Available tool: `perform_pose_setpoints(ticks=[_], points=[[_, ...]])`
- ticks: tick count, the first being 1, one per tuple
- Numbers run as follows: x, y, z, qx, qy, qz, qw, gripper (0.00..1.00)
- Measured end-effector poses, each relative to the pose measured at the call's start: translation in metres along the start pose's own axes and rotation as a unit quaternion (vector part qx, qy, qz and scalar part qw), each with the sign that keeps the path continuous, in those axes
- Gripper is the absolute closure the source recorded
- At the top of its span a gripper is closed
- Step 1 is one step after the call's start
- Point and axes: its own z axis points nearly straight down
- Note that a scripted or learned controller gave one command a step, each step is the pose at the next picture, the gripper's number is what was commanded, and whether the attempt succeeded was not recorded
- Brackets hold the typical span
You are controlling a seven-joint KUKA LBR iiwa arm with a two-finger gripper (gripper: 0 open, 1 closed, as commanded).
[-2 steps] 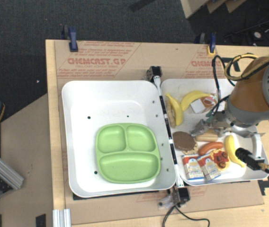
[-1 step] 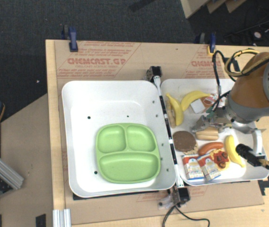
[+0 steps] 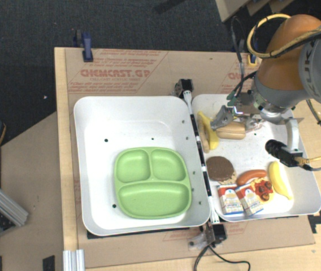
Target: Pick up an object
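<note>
My gripper (image 3: pixel 229 116) hangs low over the back left of the right bin (image 3: pixel 304 205), directly above a tan bun-shaped toy (image 3: pixel 232 132). Whether it touches the bun is unclear. A yellow banana-like piece (image 3: pixel 208 132) lies just left of the bun, against the bin's left wall. Toward the front sit a round brown cookie (image 3: pixel 220 168), a red sausage (image 3: pixel 250 176), a second yellow banana (image 3: pixel 279 180), a small red toy (image 3: pixel 264 188) and two small cartons (image 3: pixel 240 201).
In the left bin (image 3: pixel 92 123) a green divided plate (image 3: pixel 151 182) lies at the front right. The grey arm with its orange band (image 3: pixel 287 44) comes in from the upper right. A black cable fitting (image 3: pixel 277 150) hangs over the right bin's middle.
</note>
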Motion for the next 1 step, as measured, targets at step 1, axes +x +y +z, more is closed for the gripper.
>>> perform_pose_setpoints(ticks=[1], points=[[0.0402, -0.0318, -0.0177, 0.007, 0.000, 0.003, 1.0000, 1.00]])
